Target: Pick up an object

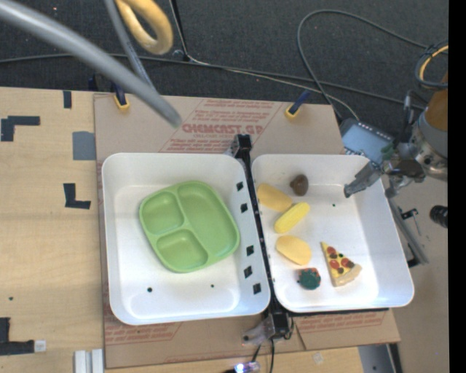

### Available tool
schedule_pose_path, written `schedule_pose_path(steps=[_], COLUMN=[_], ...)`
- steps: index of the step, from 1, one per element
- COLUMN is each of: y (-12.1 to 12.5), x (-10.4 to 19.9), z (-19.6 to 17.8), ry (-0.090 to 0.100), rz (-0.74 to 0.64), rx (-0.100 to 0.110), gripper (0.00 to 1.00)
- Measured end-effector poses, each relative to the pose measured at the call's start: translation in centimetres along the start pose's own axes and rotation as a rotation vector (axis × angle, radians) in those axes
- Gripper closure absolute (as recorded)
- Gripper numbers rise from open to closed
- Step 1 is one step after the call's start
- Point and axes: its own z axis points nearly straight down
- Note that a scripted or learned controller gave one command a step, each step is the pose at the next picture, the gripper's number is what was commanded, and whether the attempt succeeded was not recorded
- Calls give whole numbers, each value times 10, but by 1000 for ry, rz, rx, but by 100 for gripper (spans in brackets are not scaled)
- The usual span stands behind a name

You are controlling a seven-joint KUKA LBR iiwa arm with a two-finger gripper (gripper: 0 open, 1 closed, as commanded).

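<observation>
The right bin [378, 218] holds several toy foods: a small brown lump [299, 183], three yellow pieces [273, 197] [291, 216] [293, 249], a green and red item [309, 278] and a pizza slice [341, 265]. My gripper [369, 189] hangs over the bin's upper right corner, to the right of the brown lump and apart from it. Its two dark fingers [357, 183] are spread open with nothing between them.
In the left bin [116, 218] lies a green divided plate [189, 226]. A black divider [251, 226] runs between the bins. Grey tubes [138, 65] and a yellow loop [145, 22] cross the upper left. Cables trail over the dark floor behind.
</observation>
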Motion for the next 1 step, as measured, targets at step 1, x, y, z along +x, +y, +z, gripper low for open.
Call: schedule_pose_path(steps=[1], y=[2], x=[1], z=[-6], ry=[-2], rz=[-4], rx=[-11], gripper=[0])
